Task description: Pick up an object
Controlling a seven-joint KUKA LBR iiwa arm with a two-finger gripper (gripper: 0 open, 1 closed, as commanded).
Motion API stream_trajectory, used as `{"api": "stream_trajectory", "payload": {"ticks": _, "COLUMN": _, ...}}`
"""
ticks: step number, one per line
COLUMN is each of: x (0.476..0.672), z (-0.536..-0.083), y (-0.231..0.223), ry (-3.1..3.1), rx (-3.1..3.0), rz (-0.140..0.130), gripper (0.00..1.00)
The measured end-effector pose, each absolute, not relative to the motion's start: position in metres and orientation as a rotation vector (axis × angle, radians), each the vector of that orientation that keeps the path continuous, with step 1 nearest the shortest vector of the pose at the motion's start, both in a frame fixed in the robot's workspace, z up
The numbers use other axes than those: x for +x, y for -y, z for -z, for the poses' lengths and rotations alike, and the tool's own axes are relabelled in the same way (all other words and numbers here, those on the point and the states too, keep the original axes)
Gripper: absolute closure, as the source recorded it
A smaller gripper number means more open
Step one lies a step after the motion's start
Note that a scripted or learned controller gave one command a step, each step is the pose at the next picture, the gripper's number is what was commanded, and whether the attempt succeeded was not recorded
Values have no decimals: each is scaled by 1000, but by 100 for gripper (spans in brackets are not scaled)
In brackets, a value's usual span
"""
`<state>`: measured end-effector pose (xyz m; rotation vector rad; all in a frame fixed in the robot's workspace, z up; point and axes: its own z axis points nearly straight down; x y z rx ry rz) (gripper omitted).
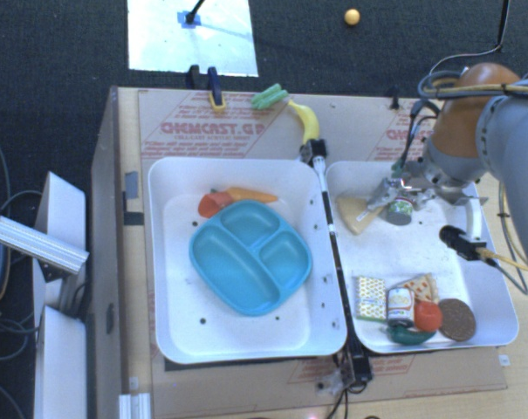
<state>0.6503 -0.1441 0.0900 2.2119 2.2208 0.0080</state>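
Observation:
My gripper [396, 197] hangs low over the far left part of the right bin [482, 278]. Directly under it sits a small round grey-green object [400, 212], and I cannot see whether it is held. A pale yellow wedge [354, 214] lies just left of the gripper, against the bin's left wall. Along the bin's near edge lie a small patterned packet [370, 297], a little can [400, 303], a cracker [421, 285], a red tomato [428, 314], a brown round cookie [457, 319] and a green pepper [408, 335].
The left bin [181, 321] holds a blue divided plate [250, 256], a red piece [213, 204] and an orange carrot [253, 195]. A banana [307, 122] and a green item [270, 97] lie on the bench behind the bins. A black cable end [460, 241] hangs beside the arm.

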Motion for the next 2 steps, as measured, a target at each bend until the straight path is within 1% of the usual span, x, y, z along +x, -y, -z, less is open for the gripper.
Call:
{"api": "stream_trajectory", "payload": {"ticks": 1, "x": 650, "z": -98, "y": 144, "ry": -2223, "rx": 2210, "rz": -9, "gripper": 100}}
{"api": "stream_trajectory", "payload": {"ticks": 2, "x": 634, "z": -188, "y": 72, "ry": -2224, "rx": 2213, "rz": -7, "gripper": 100}}
